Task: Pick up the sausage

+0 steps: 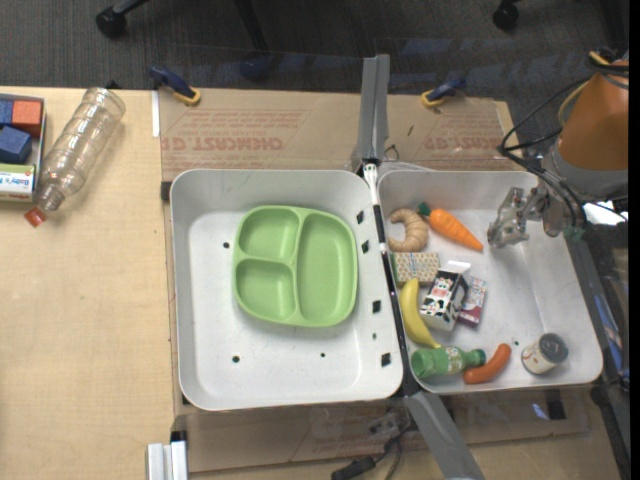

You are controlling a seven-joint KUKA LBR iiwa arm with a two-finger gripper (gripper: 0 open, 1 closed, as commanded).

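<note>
Near the front wall of the right bin:
Sausage [488, 364]: it lies just behind the front wall of the right bin [588, 298], tilted, its left end touching the green bottle [446, 361].
Neighbours of the sausage: a small round tin [545, 353] is just beside it on the right, apart from it; the banana [414, 314] is to its left, behind the green bottle; the small cartons [452, 297] stand behind it, apart.
Open room around the sausage: bare white floor lies behind it and to the right, up to the right wall of the bin.
Gripper [506, 224]: it hangs over the back part of the right bin, well apart from the sausage. It has nothing in it; how far it is open, I cannot tell.
Arm: its orange band [594, 121] is above the back right corner of the bin.
Back left of the bin, far from the sausage: a carrot [451, 226] and a croissant [408, 228] lie side by side.
Left bin [200, 308]: it touches the right bin along the middle edge and holds a green divided plate [297, 265], with bare floor all around it.
Table [80, 318]: a clear plastic bottle [76, 145] lies far to the left of the bins.
</note>
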